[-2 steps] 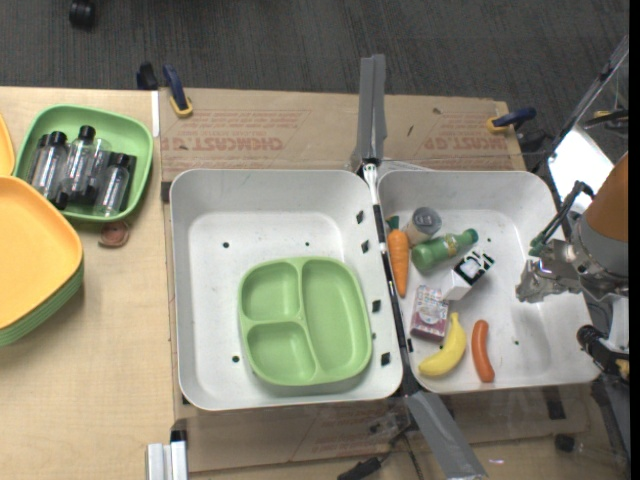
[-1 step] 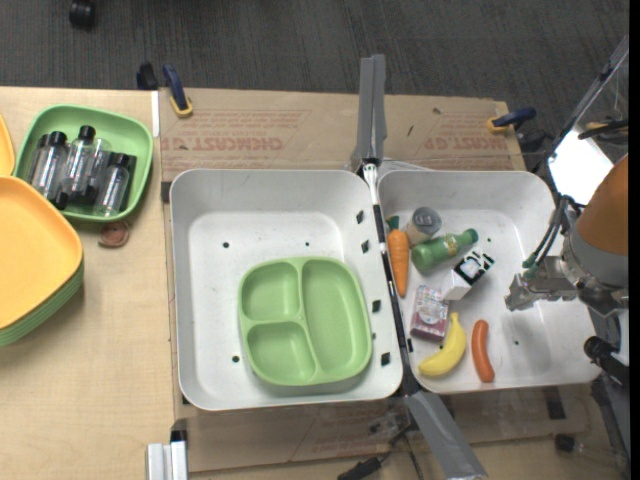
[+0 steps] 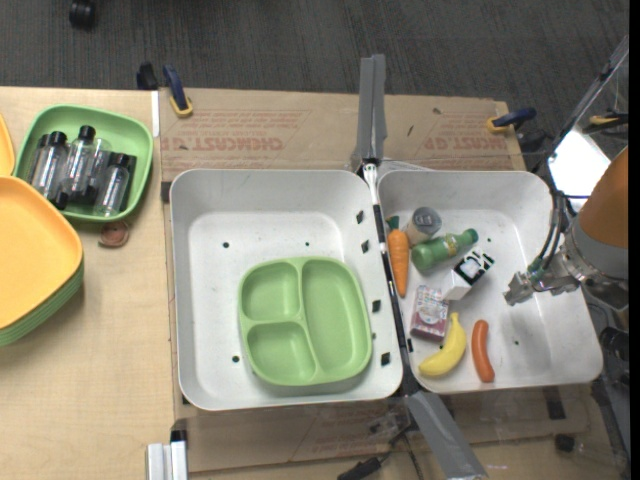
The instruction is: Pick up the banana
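Hovering by the right bin's [image 3: 540,193] right wall, the gripper [image 3: 522,290] is too blurred to judge. The banana [image 3: 447,348] lies near the front edge, between a pink packet [image 3: 430,312] and a sausage [image 3: 482,350], bare floor beyond.

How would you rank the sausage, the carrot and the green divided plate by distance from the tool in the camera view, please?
From the tool, at the right bin's right side:
1. The sausage, just below-left of it in the same bin.
2. The carrot, by that bin's left wall.
3. The green divided plate, over in the left bin.
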`<state>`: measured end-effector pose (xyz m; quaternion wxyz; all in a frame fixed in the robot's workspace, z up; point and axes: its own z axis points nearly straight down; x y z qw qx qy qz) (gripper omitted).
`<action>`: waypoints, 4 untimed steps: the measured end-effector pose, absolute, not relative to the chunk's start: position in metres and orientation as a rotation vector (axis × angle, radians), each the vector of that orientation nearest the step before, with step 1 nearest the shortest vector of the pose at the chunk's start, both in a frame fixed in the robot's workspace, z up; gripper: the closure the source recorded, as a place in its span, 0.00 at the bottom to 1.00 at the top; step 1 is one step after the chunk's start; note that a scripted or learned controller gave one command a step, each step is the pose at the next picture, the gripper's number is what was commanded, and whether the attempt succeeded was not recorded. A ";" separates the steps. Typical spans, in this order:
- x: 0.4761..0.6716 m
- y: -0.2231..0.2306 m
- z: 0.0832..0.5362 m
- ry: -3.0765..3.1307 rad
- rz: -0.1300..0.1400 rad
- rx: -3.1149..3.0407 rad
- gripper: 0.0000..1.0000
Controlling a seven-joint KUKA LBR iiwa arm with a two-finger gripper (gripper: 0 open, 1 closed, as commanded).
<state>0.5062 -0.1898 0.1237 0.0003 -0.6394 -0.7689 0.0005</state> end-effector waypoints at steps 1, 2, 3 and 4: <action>0.516 -0.183 0.127 -2.576 0.001 -1.797 1.00; 0.497 -0.211 0.108 -2.091 0.003 -2.341 1.00; 0.495 -0.197 0.111 -2.244 0.002 -2.196 1.00; 0.529 -0.219 0.115 -2.456 0.002 -1.962 1.00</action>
